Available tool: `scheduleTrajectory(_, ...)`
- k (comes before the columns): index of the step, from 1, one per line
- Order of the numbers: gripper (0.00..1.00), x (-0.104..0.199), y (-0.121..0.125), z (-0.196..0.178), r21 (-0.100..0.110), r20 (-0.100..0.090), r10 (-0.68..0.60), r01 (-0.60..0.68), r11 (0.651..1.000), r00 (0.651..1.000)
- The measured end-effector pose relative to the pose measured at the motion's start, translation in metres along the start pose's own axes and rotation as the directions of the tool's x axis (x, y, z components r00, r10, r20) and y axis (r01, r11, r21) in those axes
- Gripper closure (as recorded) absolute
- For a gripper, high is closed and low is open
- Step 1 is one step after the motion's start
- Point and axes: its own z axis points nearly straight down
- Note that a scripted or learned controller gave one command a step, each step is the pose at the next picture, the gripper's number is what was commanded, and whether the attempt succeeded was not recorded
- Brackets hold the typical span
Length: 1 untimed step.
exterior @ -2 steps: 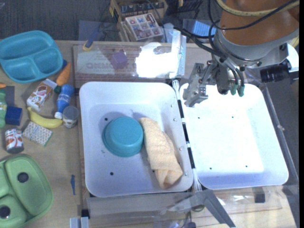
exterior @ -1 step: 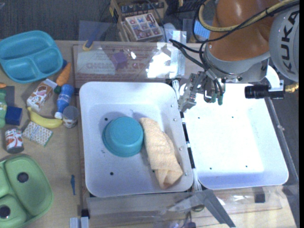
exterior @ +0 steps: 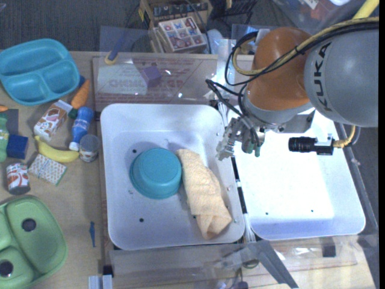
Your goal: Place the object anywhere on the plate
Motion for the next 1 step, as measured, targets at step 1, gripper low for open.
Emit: scheduleTrajectory(1, 1.00, 0.0039, -0.0373, -0.2516, 0.001, 0.002, -0.011, 0.011, 1.000, 1.000)
